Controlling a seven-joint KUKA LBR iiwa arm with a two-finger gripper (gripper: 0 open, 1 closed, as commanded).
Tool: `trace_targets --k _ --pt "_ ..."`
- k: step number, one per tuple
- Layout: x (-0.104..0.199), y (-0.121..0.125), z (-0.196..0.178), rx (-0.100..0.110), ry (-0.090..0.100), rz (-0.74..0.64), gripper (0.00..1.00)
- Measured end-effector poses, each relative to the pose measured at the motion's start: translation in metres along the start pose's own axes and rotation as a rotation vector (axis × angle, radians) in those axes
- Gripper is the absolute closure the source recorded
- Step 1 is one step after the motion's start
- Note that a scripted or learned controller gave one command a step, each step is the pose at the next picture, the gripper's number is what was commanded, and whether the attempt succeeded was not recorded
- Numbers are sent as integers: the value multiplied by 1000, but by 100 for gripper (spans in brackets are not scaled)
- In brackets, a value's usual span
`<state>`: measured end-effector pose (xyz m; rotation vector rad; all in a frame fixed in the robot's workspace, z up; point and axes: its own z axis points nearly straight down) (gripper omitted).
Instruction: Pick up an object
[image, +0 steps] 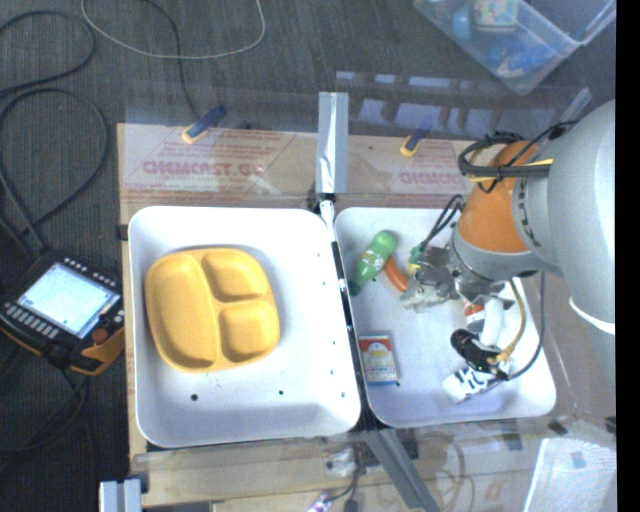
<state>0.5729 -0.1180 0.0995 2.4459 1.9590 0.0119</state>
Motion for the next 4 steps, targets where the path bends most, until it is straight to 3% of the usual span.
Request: trace_targets --k 1,2,3,4 --pt "0 0 0 0 0 0 0" --pt "1 -1 -8 4 1 -1 100" --pt "1 -1 -8 4 1 -1 0" --pt "2 -1 -16 7 2 -2 100"
